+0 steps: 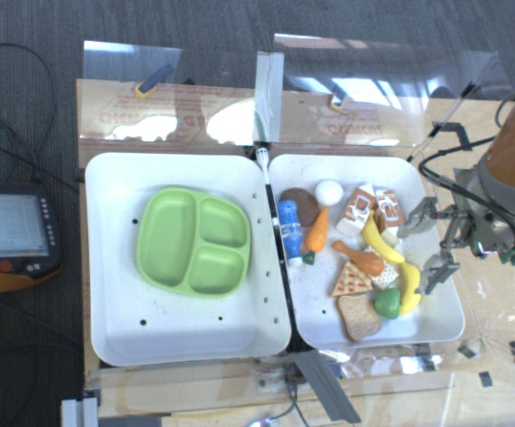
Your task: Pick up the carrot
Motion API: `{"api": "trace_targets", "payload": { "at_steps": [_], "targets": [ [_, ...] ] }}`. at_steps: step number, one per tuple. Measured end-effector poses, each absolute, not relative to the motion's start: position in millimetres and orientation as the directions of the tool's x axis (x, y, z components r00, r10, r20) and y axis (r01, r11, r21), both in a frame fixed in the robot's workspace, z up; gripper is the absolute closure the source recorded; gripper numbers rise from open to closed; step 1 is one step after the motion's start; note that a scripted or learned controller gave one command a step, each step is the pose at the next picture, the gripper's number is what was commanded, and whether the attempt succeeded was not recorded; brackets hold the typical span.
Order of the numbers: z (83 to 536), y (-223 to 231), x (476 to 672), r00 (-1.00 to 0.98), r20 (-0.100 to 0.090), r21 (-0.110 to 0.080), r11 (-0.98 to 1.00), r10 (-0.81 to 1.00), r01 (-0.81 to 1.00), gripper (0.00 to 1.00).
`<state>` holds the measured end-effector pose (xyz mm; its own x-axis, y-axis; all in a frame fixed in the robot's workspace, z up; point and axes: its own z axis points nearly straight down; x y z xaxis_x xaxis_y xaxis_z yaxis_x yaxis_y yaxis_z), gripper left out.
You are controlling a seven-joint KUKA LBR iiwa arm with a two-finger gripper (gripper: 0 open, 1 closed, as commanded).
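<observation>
Gripper (433, 243) spread wide, holding nothing, at right bin (435, 323) edge; carrot (317, 230) apart.

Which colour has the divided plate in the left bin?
Light green; the plate shows clearly in the camera view.

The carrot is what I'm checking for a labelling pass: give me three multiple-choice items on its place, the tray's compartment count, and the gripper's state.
1. The carrot lies in:
A. the right bin
B. the left bin
C. the green tray

2. The green tray has how many compartments?
A. two
B. three
C. five

3. The gripper is:
A. open, holding nothing
B. shut on the carrot
C. shut on the banana

Key: 1 A, the carrot rests beside the blue bottle in the right bin. 2 B, its ridges divide three wells. 3 A, its fingers stand apart at the bin's right side.
</observation>
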<state>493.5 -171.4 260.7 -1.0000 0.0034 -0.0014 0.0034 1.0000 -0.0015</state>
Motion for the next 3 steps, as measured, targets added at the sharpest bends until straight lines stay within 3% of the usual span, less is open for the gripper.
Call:
{"api": "trace_targets", "payload": {
  "at_steps": [1, 2, 3],
  "targets": [
    [118.6, -110.6, 482.5, -0.978, 0.007, 0.001, 0.978, 0.209, 0.209, 0.0],
    [90.8, -100.2, 512.1, -0.855, -0.005, 0.002, 0.855, 0.519, 0.519, 0.0],
    [91.0, -107.4, 566.2, -0.792, -0.012, 0.006, 0.792, 0.611, 0.611, 0.0]
  ]
}}
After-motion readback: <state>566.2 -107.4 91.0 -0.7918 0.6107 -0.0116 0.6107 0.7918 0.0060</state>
